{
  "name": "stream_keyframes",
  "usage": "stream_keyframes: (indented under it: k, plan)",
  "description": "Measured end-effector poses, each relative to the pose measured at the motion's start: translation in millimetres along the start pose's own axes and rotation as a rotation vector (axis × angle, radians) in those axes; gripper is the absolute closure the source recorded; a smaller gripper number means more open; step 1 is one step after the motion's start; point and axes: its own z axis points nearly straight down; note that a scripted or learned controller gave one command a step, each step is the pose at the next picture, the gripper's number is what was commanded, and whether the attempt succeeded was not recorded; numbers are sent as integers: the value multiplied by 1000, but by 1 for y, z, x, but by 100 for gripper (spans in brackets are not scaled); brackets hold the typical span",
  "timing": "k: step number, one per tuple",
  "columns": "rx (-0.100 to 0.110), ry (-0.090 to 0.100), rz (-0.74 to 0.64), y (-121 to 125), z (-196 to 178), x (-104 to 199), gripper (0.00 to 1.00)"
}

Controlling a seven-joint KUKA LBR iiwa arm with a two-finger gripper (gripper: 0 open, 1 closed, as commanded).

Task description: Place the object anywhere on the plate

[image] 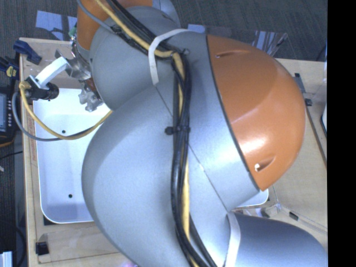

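Note:
My grey arm with its orange band crosses the camera view from the lower right to the upper left and hides most of the bench. The gripper [89, 99] hangs over the far left part of the left white bin [58, 171], close to the bin's back edge. The arm's bulk hides what lies under and beside it. The bare floor of the left bin that I can see shows a few small dark specks.
A yellow cable [61, 135] loops from the wrist low over the left bin. A blue clamp [25, 52] sits at the bench's far left corner. A sliver of the right bin's rim [257, 203] peeks out under the arm. Wooden bench edge [30, 193] runs along the left.

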Motion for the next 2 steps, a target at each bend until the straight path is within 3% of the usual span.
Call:
stream_keyframes:
  k: [1,2]
  plan:
    - [6,-7,-431,39,18,-5,100]
    - [6,-3,-811,75,-52,-68,100]
